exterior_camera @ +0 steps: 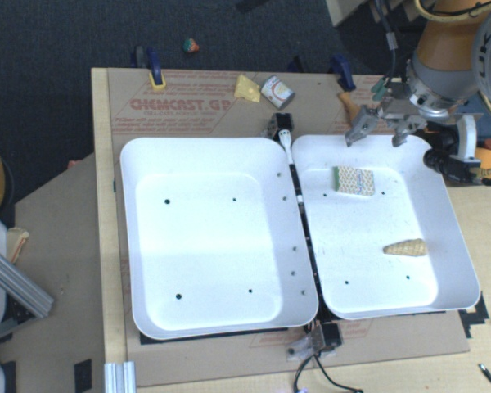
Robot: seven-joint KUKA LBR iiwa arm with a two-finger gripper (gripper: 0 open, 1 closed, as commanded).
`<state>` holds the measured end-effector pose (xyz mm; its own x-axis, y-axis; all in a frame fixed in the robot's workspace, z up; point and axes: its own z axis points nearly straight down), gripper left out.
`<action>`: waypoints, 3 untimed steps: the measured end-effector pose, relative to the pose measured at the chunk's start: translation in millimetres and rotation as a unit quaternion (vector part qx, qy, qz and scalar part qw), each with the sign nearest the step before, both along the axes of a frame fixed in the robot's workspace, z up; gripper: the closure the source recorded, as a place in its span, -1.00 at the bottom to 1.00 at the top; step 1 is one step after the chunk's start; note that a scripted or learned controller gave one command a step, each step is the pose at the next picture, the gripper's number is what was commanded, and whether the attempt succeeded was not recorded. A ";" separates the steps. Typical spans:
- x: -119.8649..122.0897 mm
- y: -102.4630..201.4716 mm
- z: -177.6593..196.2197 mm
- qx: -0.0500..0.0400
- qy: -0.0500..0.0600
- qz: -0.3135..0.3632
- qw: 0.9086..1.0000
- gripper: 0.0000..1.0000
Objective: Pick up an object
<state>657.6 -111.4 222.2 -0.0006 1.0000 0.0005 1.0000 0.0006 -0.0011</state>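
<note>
Spread and holding nothing, the gripper point(378, 129) hangs over the back rim of the right bin point(450, 219), its two fingers point(356, 131) set apart with only white plastic and cardboard showing between them. By my reading the task is at its approach step: no object has been picked yet, and the arm has to choose a target, travel forward over it, descend, and close.

Going from the left: the left bin point(147, 219) is one of two white bins set side by side, touching along their inner edges. In the right bin lie two candidates. One is a flat patterned packet point(354, 180) near the back edge, a little left of the bin's middle, and close to the gripper. The other is a tan cone-shaped piece point(406, 248) toward the front right corner, well apart from the packet.

The packet looks the easier reach; being flat, it would call for the fingers to straddle its narrower side and go nearly to the bin floor
</note>
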 end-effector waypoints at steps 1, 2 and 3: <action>-24.8 -12.5 251.4 -0.003 -0.012 0.000 1.000 -1.00; -24.2 -11.2 250.9 -0.002 -0.004 0.000 1.000 1.00; -55.7 83.4 176.4 0.002 0.004 0.004 1.000 1.00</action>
<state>601.9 -27.9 398.6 -0.0087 1.0000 0.0039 0.9999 0.0088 -0.0100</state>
